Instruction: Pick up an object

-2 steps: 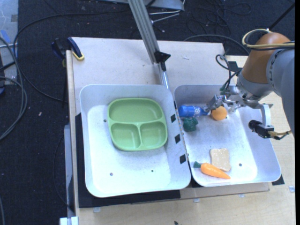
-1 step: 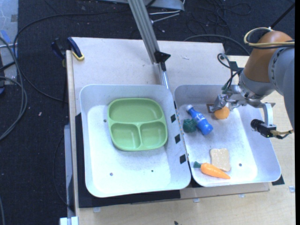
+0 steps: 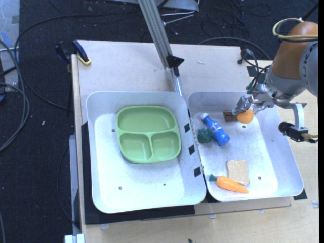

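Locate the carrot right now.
The carrot lies in the right bin, near its front edge, just in front of the slice of bread and well clear of the gripper at the bin's far side.

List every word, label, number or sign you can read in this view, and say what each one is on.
None can be read.
The blue bottle has a white cap and no legible label at this size.
The green divided plate, the toast slice, the carrot and the orange ball carry no visible print.
Small black tabs along the bin wall are too small to tell.
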`<action>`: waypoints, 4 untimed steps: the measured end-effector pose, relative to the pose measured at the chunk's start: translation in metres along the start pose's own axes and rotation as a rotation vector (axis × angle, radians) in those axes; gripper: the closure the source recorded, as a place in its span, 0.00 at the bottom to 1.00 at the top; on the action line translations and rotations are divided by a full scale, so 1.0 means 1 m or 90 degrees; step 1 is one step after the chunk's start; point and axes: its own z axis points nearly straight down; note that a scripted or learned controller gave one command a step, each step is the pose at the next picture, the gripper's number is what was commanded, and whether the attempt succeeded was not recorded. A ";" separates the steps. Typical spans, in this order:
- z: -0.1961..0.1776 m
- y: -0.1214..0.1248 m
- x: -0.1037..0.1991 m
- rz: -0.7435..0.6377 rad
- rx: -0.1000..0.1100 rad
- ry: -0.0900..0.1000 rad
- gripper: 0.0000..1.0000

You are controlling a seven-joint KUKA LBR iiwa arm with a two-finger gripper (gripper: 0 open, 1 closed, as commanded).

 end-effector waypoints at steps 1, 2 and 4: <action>-0.054 0.002 0.000 0.000 -0.001 -0.001 1.00; -0.047 -0.008 0.051 -0.003 0.004 0.002 1.00; -0.067 -0.014 0.165 -0.004 0.003 0.002 1.00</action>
